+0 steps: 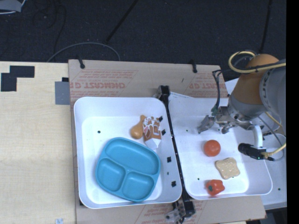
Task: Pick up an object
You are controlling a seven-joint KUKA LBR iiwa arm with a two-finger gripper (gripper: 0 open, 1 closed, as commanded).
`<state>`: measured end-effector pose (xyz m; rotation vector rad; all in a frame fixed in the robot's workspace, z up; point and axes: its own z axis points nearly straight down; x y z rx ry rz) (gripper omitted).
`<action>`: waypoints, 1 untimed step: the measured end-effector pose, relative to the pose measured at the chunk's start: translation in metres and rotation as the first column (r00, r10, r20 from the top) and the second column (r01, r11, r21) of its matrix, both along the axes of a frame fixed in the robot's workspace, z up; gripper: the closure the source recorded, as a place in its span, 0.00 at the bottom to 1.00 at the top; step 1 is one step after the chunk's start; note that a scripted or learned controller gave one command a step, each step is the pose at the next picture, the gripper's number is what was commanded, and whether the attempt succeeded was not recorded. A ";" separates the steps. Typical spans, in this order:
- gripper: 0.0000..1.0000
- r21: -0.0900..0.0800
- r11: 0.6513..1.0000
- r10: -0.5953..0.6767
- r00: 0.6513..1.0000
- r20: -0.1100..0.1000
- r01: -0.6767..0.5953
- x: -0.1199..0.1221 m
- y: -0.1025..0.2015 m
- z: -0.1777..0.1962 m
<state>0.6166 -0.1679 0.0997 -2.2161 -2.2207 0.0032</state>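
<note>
The red pepper (215, 187) lies at the near edge of the right bin (191, 171), closest to the camera. Just beyond the pepper sits a tan slice of toast (227, 168), and farther up from the pepper a red tomato (212, 148). Above the tomato, apart from it, hangs the gripper (215, 125), its fingers spread, nothing between them. Left of the pepper, across the divider, the left bin (86, 120) holds a blue compartment plate (127, 169), with a tan drumstick (138, 129) and a brown-and-white toy (152, 128) beyond the plate.
</note>
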 end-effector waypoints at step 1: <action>1.00 -0.001 1.000 -0.001 1.000 0.001 0.001 0.000 -0.001 0.012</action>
